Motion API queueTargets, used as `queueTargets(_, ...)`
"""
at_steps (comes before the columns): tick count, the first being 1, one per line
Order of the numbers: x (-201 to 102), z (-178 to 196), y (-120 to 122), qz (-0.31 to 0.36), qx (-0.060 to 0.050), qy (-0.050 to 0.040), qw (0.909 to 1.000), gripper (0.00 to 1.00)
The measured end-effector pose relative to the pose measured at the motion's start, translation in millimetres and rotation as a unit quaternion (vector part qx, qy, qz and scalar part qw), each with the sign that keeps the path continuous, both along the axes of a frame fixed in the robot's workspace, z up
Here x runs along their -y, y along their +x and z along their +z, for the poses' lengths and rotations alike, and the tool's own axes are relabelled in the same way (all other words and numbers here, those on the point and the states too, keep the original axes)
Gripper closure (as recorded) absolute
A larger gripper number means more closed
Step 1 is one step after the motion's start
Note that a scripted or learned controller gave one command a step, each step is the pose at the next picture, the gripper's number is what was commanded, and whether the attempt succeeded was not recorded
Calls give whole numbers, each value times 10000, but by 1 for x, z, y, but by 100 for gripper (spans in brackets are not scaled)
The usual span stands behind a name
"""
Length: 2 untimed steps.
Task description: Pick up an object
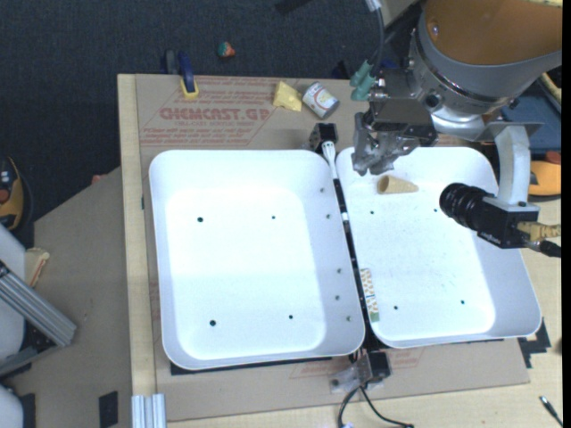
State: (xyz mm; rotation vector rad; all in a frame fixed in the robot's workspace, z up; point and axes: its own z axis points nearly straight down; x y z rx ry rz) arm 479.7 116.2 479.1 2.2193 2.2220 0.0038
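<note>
Over the far left corner of the right bin (500,324), your gripper (370,160) is hanging just above the white floor, and whether it is closed or parted cannot be told from this slant. Just beside it, toward the arm, a small tan wedge-shaped piece (396,185) is lying on the bin floor, apart from the gripper. You are also seeing the left bin (165,239) sitting alongside, on the bench (143,114).
</note>
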Motion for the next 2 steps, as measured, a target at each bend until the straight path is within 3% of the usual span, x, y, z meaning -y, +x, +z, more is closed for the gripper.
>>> queueTargets(1, -54, -27, -1, 23, -42, -10, 10000, 100)
queueTargets(2, 26, 42, 0, -50, 37, -2, 10000, 100)
